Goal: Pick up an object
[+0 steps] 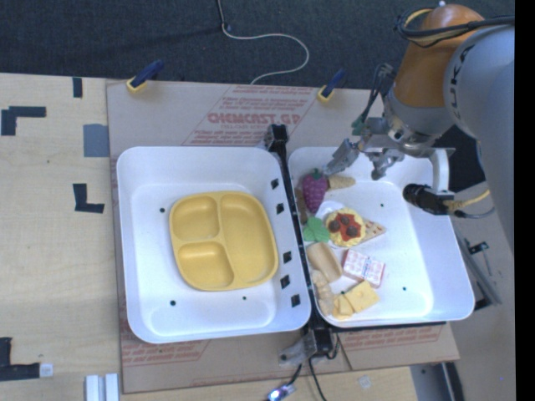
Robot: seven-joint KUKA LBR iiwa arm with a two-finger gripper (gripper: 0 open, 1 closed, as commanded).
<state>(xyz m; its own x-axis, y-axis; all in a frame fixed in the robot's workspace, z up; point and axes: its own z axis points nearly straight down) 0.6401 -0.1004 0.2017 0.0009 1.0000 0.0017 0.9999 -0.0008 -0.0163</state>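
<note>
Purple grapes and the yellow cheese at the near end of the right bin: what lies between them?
In the camera view, between the grapes and the cheese lie a green piece, a pizza slice, a bread-like piece and a small red-and-white packet.

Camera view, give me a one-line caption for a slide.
KUKA arm's open gripper hovers over the right bin of toy food, near the purple grapes; a yellow divided plate sits in the left bin.
</note>
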